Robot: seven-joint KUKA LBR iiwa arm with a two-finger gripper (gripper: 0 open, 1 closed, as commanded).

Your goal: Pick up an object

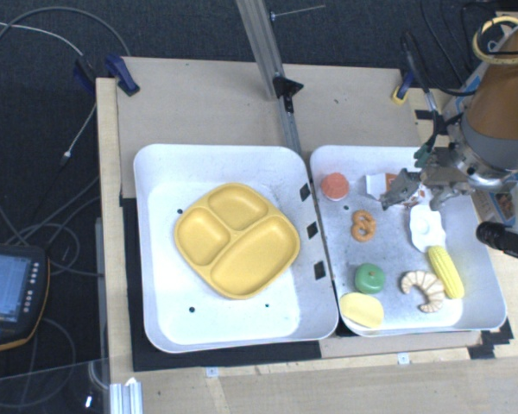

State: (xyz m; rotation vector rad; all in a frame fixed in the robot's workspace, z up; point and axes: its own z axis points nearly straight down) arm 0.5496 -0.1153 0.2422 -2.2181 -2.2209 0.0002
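The right bin (492, 304) holds several toy foods: a red tomato (334, 185), a pretzel (363, 225), a green apple (369, 277), a pale yellow piece (363, 310), a croissant (425, 290), a corn cob (445, 271) and a white fried-egg shape (426, 227). A small white and red piece (377, 183) lies near the bin's back edge. My gripper (419, 194) hangs over the back of this bin, just above the white shape and right of the small piece. Its two dark fingers (396, 193) stand spread apart, open, with nothing clearly held between them.
The left bin (155, 179) carries a yellow divided plate (236, 240). A metal pole (261, 33) slants down to the gap between the bins. Blue clamps (121, 74) sit at the bench's back corners. Cables and a pendant (9, 291) lie off the bench to the left.
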